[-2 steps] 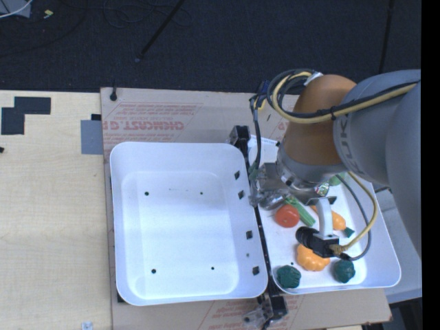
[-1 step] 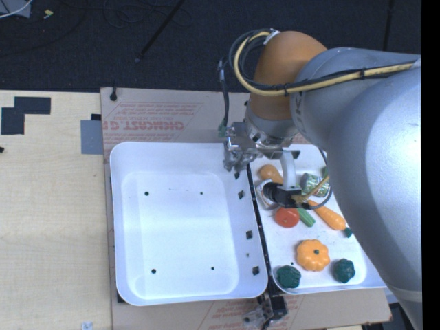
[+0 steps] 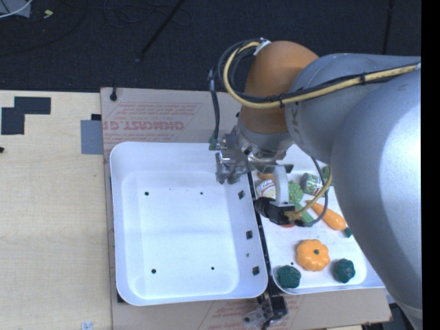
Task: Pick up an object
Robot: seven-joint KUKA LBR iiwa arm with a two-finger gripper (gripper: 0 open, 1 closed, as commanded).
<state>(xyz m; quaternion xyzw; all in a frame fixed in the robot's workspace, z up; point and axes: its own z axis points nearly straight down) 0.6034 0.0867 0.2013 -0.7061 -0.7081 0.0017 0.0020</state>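
Above the wall between the two bins, the pincer [image 3: 232, 174] is hanging low; I cannot tell whether it is apart or together. Just beside it, the right bin [image 3: 278, 243] is holding the candidates: carrot [image 3: 333, 219], pumpkin [image 3: 313, 255] and a dark green lump [image 3: 289, 276], presumably gathered there for picking.
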